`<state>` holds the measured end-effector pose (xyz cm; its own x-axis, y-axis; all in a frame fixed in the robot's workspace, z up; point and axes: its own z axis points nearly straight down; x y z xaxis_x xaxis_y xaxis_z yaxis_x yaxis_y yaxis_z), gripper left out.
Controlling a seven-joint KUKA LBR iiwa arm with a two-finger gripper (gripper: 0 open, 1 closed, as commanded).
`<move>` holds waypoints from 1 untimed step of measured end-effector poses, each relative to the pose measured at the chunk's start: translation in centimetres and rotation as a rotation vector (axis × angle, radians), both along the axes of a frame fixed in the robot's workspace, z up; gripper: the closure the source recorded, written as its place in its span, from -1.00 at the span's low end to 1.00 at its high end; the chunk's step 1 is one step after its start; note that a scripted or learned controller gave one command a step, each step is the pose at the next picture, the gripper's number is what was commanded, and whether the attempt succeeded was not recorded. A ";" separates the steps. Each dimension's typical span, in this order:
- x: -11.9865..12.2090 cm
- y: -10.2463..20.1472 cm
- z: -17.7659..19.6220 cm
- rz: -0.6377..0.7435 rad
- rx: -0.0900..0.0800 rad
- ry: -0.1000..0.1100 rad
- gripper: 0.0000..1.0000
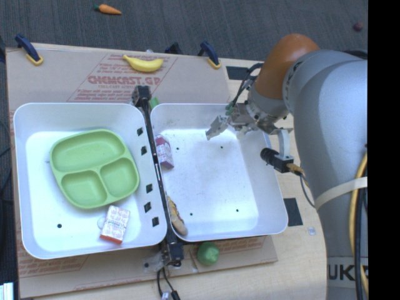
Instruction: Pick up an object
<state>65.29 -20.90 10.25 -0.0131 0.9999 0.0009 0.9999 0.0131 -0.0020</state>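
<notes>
My gripper (pixel 217 130) hangs over the back of the right bin (pixel 250 214), near its far wall. Nothing shows between its fingertips. A small pink-and-white packet (pixel 164 151) lies against the right bin's left wall, well to the left of the gripper. A tan, peanut-like object (pixel 175 217) rests at the right bin's front left corner. In the left bin (pixel 25 167) sit a green divided plate (pixel 94 167) and a red-and-white carton (pixel 115 224).
A yellow banana (pixel 144 62) lies on the cardboard behind the bins. A green ball (pixel 208 253) sits in front of the right bin. An orange carrot (pixel 109 9) lies on the floor far back. Blue clamps (pixel 29 49) hold the cardboard.
</notes>
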 end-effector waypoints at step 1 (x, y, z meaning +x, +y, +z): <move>-8.5 -0.2 0.4 -0.008 -0.001 0.002 -1.00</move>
